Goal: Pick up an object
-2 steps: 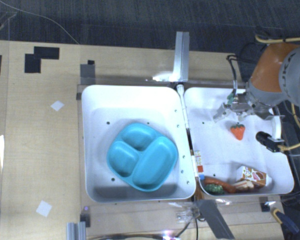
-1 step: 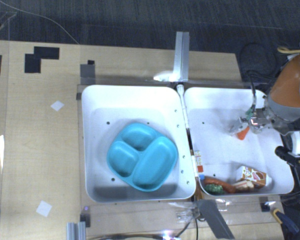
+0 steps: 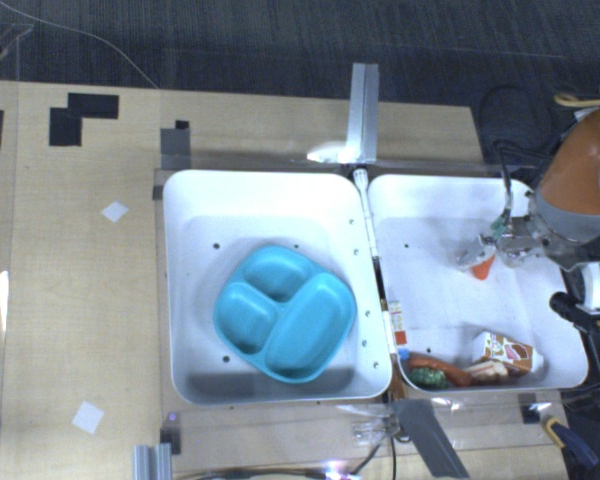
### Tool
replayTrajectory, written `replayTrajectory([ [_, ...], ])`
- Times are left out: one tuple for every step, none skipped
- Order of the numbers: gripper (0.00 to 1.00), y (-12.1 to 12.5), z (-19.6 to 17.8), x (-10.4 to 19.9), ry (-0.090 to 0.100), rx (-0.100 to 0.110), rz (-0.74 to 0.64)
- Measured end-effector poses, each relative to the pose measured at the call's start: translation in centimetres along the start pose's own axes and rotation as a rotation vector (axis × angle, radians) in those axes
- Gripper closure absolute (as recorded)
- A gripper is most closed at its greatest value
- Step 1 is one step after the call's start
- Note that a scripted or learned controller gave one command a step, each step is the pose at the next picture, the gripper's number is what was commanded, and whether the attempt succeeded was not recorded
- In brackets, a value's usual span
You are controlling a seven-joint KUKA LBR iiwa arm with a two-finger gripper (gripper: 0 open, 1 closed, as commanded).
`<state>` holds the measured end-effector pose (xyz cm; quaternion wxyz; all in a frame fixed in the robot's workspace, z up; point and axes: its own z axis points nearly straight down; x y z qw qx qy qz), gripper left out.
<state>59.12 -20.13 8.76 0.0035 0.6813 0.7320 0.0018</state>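
Two white bins [image 3: 185, 218]: one blue divided plate [image 3: 285, 312], one small carton [image 3: 506, 353].

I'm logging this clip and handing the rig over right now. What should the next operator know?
Gripper: low in the right bin, at its far right side, beside a small orange piece; nothing visibly held.
Things: blue divided plate in the left bin; carton and green-and-red item along the right bin's near edge.
Done: no pick yet.
Left: grasp one object and lift it.
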Motion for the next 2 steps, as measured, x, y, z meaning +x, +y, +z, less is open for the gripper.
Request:
replayTrajectory([
  [1.0,0.3,-1.3,0.1,-0.002,-0.008,-0.003],
  [1.0,3.9,-10.8,5.7,0.001,0.002,0.257],
])
